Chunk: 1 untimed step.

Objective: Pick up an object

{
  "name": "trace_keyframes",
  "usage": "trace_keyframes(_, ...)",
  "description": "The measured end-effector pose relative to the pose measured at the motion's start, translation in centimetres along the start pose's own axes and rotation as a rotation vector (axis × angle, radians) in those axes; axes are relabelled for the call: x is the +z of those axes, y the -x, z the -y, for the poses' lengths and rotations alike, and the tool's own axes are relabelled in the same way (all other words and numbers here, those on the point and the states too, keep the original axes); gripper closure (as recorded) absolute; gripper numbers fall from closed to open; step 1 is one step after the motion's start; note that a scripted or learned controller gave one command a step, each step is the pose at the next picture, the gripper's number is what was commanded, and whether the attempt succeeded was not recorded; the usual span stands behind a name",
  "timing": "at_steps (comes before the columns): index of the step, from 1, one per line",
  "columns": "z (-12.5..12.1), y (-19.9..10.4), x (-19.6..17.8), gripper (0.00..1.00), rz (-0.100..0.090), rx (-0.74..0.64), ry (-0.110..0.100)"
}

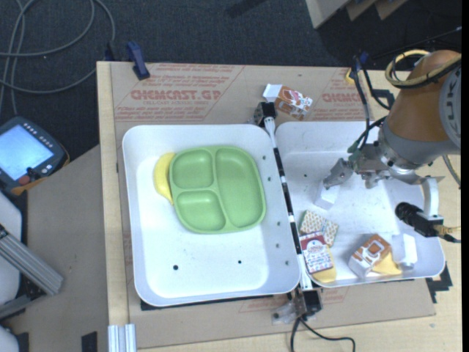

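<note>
One camera is sitting high above the bench (110, 196) and looking down at a slant. It is seeing both white bins, the left bin (146, 270) and the right bin (308, 141), from fairly far up.

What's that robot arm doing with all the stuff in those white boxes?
The robot arm's gripper hangs over the right bin, above a bare patch, with nothing between its fingers. Small packets lie near that bin's front edge, like the red-and-white packet. The left bin holds a green divided plate resting partly on a yellow thing.
</note>
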<state>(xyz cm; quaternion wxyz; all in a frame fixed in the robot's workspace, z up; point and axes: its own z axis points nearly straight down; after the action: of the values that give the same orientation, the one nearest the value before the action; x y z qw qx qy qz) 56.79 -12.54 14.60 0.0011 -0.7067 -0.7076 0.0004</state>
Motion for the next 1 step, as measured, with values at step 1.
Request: trace_keyframes(1,-2.65,-3.14,6.12,0.0,0.001,0.0,0.003)
